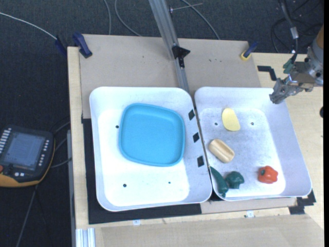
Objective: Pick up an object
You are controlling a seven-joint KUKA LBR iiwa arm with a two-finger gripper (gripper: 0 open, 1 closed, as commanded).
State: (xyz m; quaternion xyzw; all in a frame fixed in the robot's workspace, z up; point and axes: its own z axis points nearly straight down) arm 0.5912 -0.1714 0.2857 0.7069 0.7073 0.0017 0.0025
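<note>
The right bin (293, 153) holds several small objects. A yellow oval piece (231, 120) lies toward its far side, and a tan loaf-shaped piece (221, 150) sits just below it. At the near edge lie a dark green object (229, 180) and a red pepper-like object (267, 174). My gripper (279, 95) hangs over the bin's far right corner, well apart from all of them, and I see nothing in it.
A blue square plate (152, 134) fills the middle of the left bin (105, 189). A metal post (167, 24) rises behind the gap between the bins. Blue clamps (82, 45) and a yellow clamp (249, 50) grip the board's far edge.
</note>
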